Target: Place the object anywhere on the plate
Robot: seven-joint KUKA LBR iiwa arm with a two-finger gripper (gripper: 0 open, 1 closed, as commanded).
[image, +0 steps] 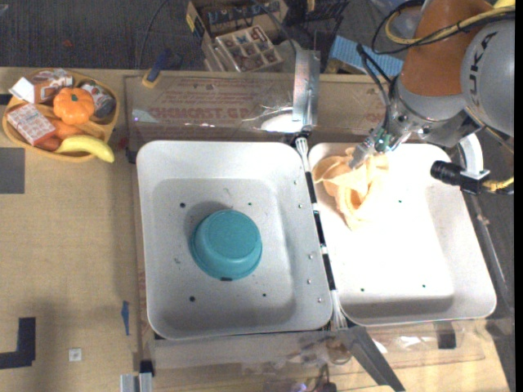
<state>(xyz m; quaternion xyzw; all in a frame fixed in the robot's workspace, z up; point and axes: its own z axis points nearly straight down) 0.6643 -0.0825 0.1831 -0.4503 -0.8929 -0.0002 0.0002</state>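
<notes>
Right bin [425, 260] | cloth [351, 188] bunched directly under fingers [369, 149] | seemingly pinched, cannot tell

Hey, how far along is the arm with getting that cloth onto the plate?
Done: the gripper has reached the yellow cloth at the top of the right bin.
In hand: the cloth's upper corner looks pinched and pulled up at the gripper, while the rest sags onto the bin floor.
Left: carrying it across the divider to the teal plate in the left bin and letting go.
</notes>
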